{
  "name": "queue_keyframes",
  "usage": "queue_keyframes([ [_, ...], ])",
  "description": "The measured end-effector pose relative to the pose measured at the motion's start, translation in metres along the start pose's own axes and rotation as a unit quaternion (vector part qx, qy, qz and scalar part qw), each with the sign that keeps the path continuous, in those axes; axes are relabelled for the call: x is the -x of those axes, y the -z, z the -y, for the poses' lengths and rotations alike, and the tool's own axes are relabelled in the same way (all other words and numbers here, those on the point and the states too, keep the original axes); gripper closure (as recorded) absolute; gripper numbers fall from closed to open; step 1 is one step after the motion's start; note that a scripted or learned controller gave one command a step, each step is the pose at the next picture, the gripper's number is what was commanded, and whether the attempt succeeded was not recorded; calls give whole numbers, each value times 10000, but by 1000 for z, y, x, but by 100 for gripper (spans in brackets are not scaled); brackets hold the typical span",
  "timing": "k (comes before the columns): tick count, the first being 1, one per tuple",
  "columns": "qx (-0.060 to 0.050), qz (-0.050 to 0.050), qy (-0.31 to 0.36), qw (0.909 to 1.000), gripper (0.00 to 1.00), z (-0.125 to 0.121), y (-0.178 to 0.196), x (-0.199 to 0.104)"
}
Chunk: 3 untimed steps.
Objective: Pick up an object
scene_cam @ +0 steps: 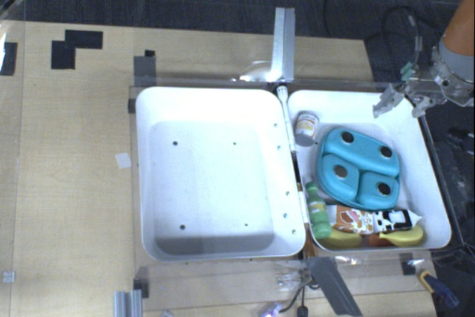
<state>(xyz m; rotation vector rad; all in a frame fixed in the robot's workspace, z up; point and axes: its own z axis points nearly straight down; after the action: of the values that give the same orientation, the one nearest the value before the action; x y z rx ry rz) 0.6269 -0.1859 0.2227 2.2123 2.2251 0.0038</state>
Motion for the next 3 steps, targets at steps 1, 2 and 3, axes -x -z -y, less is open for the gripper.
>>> queue_keyframes([
  [1, 30, 9, 32, 10000, 100, -2, 12, -1],
  [2, -6, 1, 110, 9999, 100, 16, -13, -23],
  [3, 10, 8, -738, 9973, 100, -43, -10, 19],
])
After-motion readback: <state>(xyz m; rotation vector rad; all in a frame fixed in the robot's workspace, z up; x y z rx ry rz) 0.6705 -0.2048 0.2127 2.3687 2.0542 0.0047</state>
